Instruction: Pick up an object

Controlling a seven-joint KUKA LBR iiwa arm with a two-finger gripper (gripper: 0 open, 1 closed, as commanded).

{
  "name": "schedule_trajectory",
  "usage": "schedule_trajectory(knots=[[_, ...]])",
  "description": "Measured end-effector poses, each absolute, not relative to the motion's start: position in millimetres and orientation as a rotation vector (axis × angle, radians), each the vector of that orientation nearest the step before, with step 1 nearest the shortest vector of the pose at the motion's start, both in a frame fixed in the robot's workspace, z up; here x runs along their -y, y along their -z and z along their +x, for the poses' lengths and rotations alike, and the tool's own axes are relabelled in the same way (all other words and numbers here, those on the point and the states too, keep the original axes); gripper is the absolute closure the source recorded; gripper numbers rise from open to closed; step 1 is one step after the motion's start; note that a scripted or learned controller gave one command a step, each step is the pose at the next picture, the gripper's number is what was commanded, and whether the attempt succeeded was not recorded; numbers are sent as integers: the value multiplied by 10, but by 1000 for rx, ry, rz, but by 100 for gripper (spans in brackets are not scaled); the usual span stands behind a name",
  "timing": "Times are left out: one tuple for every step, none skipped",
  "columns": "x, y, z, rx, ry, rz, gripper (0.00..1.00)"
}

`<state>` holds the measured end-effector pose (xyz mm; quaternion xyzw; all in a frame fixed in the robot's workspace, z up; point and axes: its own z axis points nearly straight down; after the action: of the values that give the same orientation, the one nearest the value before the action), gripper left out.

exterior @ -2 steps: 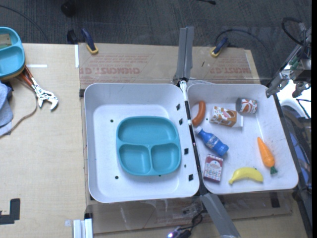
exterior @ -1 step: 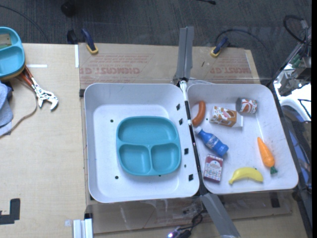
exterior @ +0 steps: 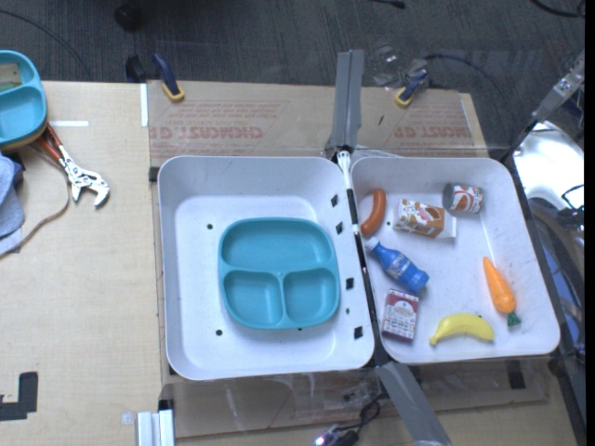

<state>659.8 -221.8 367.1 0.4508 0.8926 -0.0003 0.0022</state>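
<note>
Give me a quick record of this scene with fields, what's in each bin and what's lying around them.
left bin: teal divided tray, lying flat near the middle
right bin: sausage, snack packet, small can, blue bottle, carrot, red and white carton, banana
bench, left of the bins: wrench, teal container at the edge
far bench edge: two clamps
picked up yet: nothing visibly lifted; all seven items lie in the bin

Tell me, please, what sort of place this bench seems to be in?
Probably a robotics lab or workshop: two white bins hold toy food such as a banana and a divided teal tray, clamps hold the board, and a wrench lies nearby.
</note>
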Motion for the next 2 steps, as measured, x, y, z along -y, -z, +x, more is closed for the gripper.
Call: schedule_trajectory(knots=[[2091,-4279,6501,-3117,0,345,100],[1518,-3828,5981,-2884,1,1245,100]])
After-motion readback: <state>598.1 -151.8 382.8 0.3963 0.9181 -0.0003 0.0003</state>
